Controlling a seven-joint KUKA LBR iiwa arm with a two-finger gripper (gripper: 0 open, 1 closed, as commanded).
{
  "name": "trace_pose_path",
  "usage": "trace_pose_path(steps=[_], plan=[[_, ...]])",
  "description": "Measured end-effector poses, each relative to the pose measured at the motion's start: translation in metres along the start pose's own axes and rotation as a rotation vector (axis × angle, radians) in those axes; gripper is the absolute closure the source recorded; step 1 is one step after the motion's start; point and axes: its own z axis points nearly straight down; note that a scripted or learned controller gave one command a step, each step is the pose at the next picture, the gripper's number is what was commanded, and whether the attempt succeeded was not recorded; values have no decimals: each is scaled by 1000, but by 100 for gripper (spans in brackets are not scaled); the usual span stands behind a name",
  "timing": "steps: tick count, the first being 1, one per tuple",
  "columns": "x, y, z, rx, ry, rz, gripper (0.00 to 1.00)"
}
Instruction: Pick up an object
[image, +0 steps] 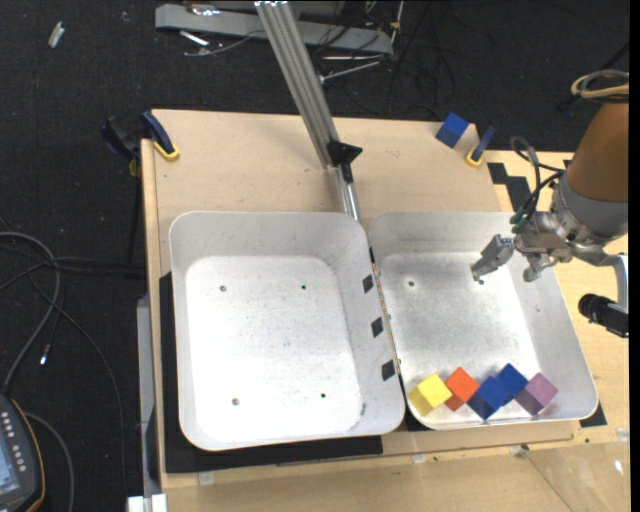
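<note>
Hand (512, 258) spread, nothing in it, over right bin (470, 320); cube row (486, 390) runs left-right along near wall.

4 small cubes in a row, well below the gripper (510, 260): yellow (431, 393), orange (461, 386), blue (499, 390), purple (537, 393), touching, at right bin's (470, 310) near edge.

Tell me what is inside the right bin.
Inside the right bin, four blocks sit by its near edge: yellow block, orange block, blue block, purple block. Their undersides are hidden.
</note>
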Motion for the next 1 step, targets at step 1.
trace_pose_path(steps=[1], plan=[[0, 1, -10, -2, 0, -2, 100]])
